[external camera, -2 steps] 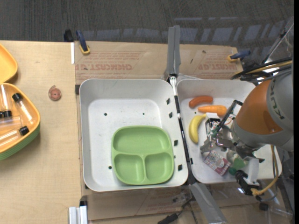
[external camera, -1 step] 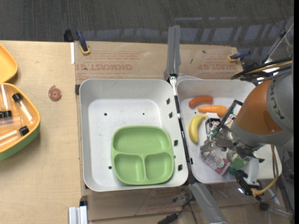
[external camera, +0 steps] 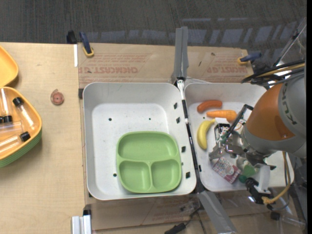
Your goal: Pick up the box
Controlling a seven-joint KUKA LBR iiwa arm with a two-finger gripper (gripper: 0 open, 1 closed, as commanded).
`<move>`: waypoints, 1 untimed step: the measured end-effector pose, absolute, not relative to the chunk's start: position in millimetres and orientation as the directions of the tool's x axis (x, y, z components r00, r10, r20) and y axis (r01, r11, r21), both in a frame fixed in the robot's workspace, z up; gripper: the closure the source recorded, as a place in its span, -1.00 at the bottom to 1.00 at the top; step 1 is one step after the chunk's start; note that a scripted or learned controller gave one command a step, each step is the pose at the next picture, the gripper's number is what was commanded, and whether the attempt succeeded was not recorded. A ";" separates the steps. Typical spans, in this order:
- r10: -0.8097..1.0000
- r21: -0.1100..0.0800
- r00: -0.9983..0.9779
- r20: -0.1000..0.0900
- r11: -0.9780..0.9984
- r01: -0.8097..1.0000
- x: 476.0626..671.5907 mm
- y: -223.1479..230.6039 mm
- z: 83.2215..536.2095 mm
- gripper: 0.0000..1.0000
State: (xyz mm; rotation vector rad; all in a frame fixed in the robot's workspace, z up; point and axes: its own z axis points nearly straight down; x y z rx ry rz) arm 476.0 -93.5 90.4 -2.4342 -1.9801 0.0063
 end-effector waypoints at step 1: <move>0.979 -0.005 0.204 -0.001 -0.204 0.979 476.0 -93.5 90.4 -1.00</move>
